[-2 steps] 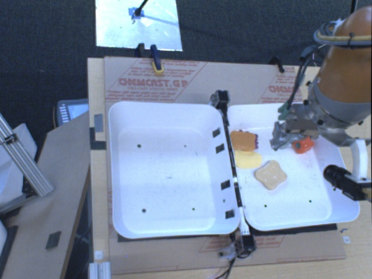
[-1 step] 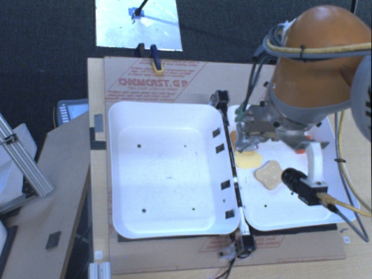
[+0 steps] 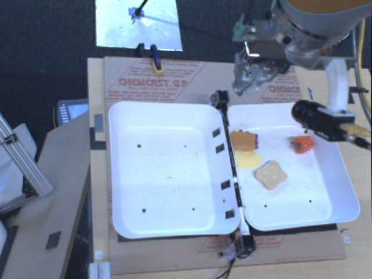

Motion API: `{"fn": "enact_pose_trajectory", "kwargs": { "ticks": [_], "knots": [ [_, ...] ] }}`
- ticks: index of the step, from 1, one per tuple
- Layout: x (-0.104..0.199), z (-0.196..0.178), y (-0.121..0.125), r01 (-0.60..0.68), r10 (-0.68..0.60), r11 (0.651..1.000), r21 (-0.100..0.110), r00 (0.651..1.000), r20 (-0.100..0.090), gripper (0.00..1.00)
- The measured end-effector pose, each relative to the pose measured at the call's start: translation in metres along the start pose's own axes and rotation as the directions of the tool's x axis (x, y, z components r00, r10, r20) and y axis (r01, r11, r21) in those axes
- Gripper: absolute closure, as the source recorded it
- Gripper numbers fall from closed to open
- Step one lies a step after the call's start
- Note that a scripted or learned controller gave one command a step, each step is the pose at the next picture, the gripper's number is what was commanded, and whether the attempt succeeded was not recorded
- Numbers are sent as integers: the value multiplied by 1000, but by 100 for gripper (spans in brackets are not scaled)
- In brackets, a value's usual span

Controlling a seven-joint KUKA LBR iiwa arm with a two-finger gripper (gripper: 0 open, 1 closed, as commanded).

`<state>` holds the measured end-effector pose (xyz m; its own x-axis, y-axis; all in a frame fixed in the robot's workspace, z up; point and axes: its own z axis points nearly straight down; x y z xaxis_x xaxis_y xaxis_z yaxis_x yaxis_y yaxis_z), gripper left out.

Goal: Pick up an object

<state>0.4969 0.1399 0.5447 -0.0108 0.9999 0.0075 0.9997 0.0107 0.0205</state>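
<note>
In the right bin [image 3: 325, 208] lie several small objects: an orange-brown piece with a purple edge [image 3: 244, 140], a flat yellow piece [image 3: 248, 160] just below it, a tan toast-shaped piece [image 3: 270, 175], and a red-orange piece [image 3: 301, 145] near the bin's right side. My gripper [image 3: 251, 81] hangs above the back rim of the right bin, over the cardboard, well above and behind the objects. Nothing shows between its fingers.
The left bin [image 3: 168, 167] sits beside the right one, joined by black clips [image 3: 220, 99] along the middle. A black cylindrical device [image 3: 317, 118] reaches over the right bin's far right. A yellow-and-blue clamp [image 3: 156, 60] sits at the back of the cardboard.
</note>
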Motion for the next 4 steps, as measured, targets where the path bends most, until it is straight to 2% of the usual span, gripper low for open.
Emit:
{"fn": "enact_pose_trajectory", "kwargs": {
  "ticks": [1, 2, 3, 4],
  "knots": [
    [73, 12, 25, 0, 0, 1000, 18, 1000, 5, 100],
    [81, 36, 176, -12, 12, 1000, 20, 1000, 10, 100],
    [92, 13, 172, -6, 6, 1000, 17, 1000, 6, 100],
    [92, 13, 172, -6, 6, 1000, 18, 1000, 6, 0]
  ]
}}
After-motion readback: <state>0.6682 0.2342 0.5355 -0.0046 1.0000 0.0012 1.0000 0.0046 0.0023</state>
